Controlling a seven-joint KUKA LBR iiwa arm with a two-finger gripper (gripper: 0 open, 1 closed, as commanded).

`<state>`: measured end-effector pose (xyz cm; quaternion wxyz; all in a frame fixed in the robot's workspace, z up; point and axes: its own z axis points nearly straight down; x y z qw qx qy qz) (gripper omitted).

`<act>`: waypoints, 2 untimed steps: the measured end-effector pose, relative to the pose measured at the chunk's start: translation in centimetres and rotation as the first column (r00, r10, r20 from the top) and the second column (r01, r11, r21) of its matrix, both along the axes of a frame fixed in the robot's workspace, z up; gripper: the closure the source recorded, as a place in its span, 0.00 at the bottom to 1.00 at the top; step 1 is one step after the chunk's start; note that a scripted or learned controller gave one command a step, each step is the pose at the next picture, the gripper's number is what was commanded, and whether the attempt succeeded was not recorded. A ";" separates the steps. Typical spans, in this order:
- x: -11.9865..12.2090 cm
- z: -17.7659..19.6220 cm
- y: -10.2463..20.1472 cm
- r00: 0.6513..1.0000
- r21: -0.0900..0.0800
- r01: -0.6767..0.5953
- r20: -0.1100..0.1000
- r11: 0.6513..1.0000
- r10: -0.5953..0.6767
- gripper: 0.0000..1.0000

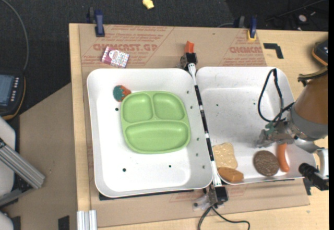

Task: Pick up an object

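Cardboard-topped desk (156, 41) on dark carpet; hand (267, 137), grip perhaps open but unclear, beside orange sausage (283, 157) and brown round patty (266, 163)

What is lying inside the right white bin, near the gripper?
In the right bin lie a cracker, a brown bread piece, a round brown patty and an orange sausage. The gripper and arm cover the bin's right side.

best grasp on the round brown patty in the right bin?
Probably straight down on the brown patty, fingers across its upper-left and lower-right rim. It lies flat; the orange sausage crowds its right edge, the bin wall its lower edge. The gripper sits just above it.
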<state>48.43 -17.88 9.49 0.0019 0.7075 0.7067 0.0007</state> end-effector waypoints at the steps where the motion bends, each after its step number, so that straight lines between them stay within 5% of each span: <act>1: 9.5 6.1 -1.5 1.000 -0.004 -0.006 0.010 1.000 0.006 1.00; 2: 9.0 5.7 -1.4 1.000 0.001 -0.002 -0.003 1.000 0.002 0.00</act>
